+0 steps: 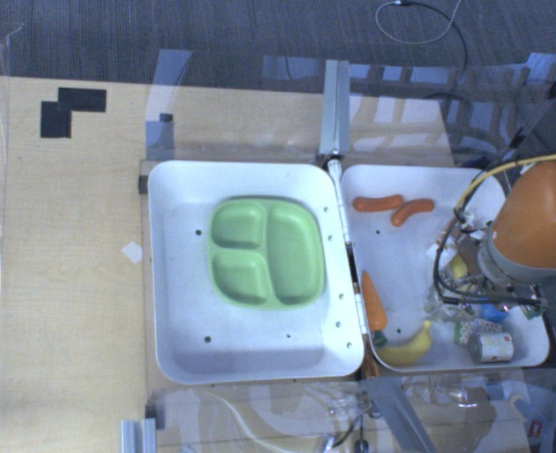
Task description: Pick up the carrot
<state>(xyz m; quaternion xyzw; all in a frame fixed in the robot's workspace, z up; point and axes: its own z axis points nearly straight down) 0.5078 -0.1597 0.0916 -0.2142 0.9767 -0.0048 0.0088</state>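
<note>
Two shallow white plastic bins sit side by side on the pale wooden worktop. The left bin holds a green three-compartment plate near its middle. In the right bin, a slim orange carrot lies along the left wall, a yellow banana just beside its near end. Two orange sausages lie toward the far wall. A small grey can rests in the near right corner, under the grey arm with the orange band.
</note>
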